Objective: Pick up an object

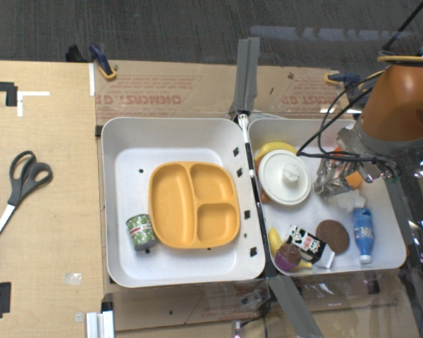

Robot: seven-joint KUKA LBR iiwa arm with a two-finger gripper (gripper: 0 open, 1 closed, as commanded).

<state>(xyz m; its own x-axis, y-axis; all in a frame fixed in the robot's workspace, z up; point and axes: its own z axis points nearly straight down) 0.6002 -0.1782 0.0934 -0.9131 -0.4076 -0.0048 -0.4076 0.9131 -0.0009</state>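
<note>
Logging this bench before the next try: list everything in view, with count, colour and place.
bins: 2, white, side by side on the bench
tray: 1, yellow, three compartments, left bin
can: 1, green, left bin, left of the tray
lid: 1, white, round, right bin
bottle: 1, blue, right bin, right side
disc: 1, brown, right bin
banana: 1, yellow, right bin front
carton: 1, black and white, right bin front
scissors: 1, black handles, bench far left
arm: 1, grey and orange, over right bin
claw: 1, metal, low in right bin
</note>
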